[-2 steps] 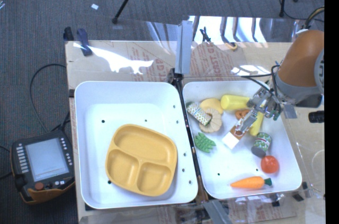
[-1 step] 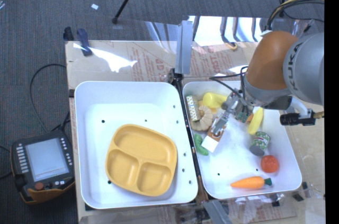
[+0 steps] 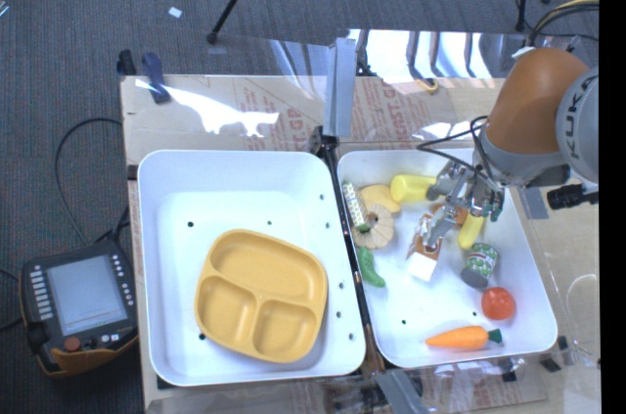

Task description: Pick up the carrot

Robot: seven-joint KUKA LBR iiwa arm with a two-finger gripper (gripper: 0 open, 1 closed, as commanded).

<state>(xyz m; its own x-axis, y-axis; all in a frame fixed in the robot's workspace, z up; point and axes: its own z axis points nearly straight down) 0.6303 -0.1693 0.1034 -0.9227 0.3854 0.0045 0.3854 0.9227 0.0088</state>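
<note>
**Bench inventory: two bins, one arm, carrot at the near edge**

Carrot: orange with a green stub at its right end, lying flat on the floor of the right bin, close to the near rim and well apart from the gripper.

Gripper: hanging over the upper middle of the right bin at the end of the arm, which is reaching in from the right. Whether the hand is apart or together cannot be told from this angle; nothing is showing between its tips.

Other contents of the right bin:
- yellow piece, lying near the far wall, left of the gripper
- round tan item, sitting beside the left wall
- green pepper-like piece, lying just below the tan item
- small carton, tilted, just under the gripper
- green-labelled can, lying on its side
- red tomato, resting just above the carrot's green end

Left bin: carrying a yellow divided tray.

Off the bench, left: a control pendant is lying on the floor.
</note>
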